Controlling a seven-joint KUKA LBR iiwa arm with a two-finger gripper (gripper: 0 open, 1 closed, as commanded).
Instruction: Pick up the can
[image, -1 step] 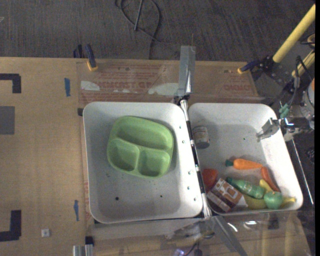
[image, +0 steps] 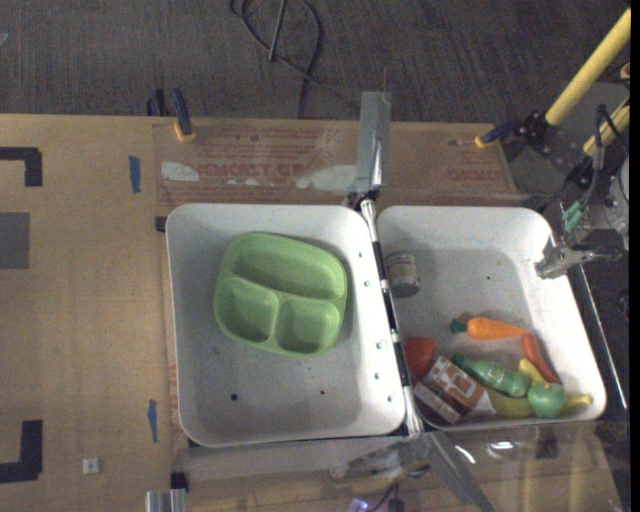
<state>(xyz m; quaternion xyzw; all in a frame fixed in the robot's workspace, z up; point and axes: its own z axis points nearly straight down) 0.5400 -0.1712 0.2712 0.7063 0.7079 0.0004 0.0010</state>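
Observation:
The can (image: 401, 273) is small, with a pale label and a dark top. It lies in the right bin (image: 480, 235), against that bin's left wall and about halfway up it. My gripper (image: 562, 260) hangs over the right bin's right rim, far to the right of the can and not touching it. Nothing is seen held in it.
A green divided plate (image: 281, 293) lies in the left bin (image: 200, 380). The right bin's front corner holds a carrot (image: 495, 328), a green bottle (image: 492, 374), a brown carton (image: 452, 388), a red piece (image: 420, 352) and yellow and green fruit (image: 540, 400).

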